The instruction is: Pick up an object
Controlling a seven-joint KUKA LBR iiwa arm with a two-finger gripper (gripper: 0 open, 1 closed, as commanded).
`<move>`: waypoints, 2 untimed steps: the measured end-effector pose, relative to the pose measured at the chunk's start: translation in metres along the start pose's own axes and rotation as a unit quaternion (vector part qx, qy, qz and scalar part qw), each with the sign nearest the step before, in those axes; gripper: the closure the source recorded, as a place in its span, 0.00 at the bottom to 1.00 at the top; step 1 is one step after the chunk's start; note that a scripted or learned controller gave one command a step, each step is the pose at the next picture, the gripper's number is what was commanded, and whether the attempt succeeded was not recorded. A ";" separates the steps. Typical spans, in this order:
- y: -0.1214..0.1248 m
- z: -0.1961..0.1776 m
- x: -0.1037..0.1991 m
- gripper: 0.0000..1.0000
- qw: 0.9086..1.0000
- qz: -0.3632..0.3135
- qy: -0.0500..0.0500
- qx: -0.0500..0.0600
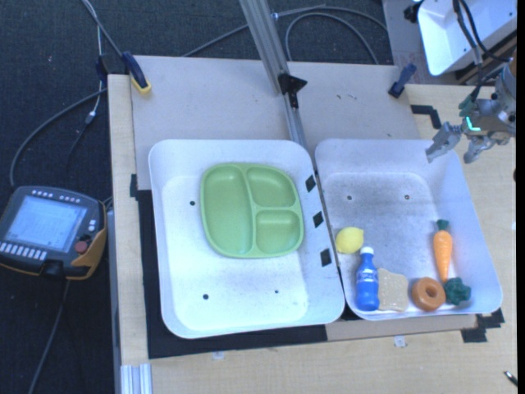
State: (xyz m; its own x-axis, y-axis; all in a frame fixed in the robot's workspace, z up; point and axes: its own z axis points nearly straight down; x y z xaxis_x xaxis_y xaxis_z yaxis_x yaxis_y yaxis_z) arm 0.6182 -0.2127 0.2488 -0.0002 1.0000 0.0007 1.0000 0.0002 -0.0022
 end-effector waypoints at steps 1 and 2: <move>0.001 -0.001 0.000 0.00 1.000 0.000 0.000 -0.001; 0.008 0.058 0.000 0.00 1.000 -0.001 0.000 0.001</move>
State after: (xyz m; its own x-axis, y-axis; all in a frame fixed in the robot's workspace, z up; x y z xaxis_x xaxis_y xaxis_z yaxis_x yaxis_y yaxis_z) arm 0.6265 -0.2126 0.1911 -0.0023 1.0000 0.0009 1.0000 0.0023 -0.0038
